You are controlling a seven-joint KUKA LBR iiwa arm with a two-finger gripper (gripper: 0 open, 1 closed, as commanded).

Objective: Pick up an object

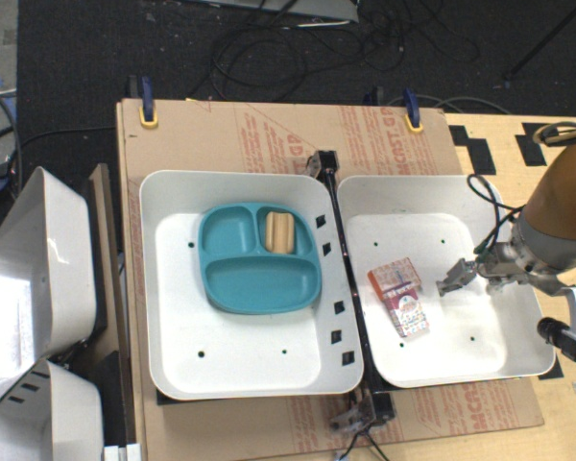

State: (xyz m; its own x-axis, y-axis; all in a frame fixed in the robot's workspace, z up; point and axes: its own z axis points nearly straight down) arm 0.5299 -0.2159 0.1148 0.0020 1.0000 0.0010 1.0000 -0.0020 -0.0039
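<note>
Packet-shaped and printed in red and white, the small carton (400, 298) you are after lies flat on the floor of the right bin (432, 377), left of that bin's middle and turned at a slant. Just right of it you see the gripper (453, 281) low over the same bin, its 2 fingers spread apart with nothing between them, the tips near the carton but not touching it. Behind the gripper, the grey wrist and orange band (557, 200) of the arm reach in from the right. Look across to the left bin (173, 353): a teal divided tray (254, 277) with 3 compartments sits there, and a tan block (280, 232) lies in its upper right compartment. Farthest off, 2 clamps (149, 104) grip the cardboard-covered bench (269, 133).
</note>
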